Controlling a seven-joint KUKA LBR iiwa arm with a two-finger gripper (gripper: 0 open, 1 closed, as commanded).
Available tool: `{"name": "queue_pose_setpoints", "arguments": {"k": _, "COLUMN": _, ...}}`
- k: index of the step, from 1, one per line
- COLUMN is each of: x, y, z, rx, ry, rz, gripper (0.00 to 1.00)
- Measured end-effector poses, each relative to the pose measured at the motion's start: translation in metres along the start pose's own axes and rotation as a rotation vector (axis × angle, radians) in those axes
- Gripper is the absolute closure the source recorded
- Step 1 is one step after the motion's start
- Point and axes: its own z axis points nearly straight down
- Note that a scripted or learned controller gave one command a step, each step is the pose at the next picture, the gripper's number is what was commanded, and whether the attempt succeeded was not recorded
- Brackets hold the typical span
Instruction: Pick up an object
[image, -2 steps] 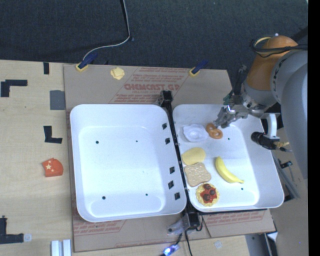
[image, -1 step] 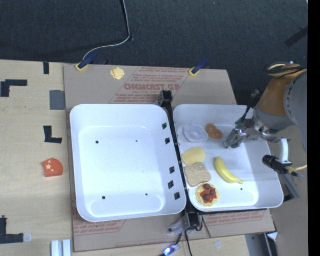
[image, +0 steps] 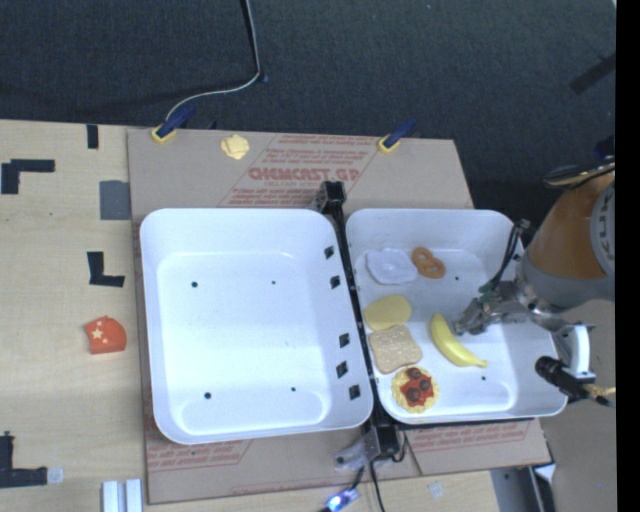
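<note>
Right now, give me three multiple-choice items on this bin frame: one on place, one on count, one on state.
1. Where does the yellow plastic banana lie?
A. left white bin
B. right white bin
C. on the cardboard sheet

2. How many toy food items are in the right bin?
A. three
B. six
C. nine

3. Where is the arm's hand?
A. low inside the right bin, beside the banana
B. over the left white bin
C. off the bench

Answers: 1 B, it rests near the bin's middle. 2 B, six separate pieces are countable. 3 A, its tip sits just right of the banana.
</note>
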Motion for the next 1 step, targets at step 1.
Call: {"name": "queue_pose_setpoints", "arguments": {"k": 1, "x": 0.0295, "y": 0.0541, "z": 0.0008, "rx": -0.003, "ry": 0.0, "rz": -0.007, "gripper": 1.0}}
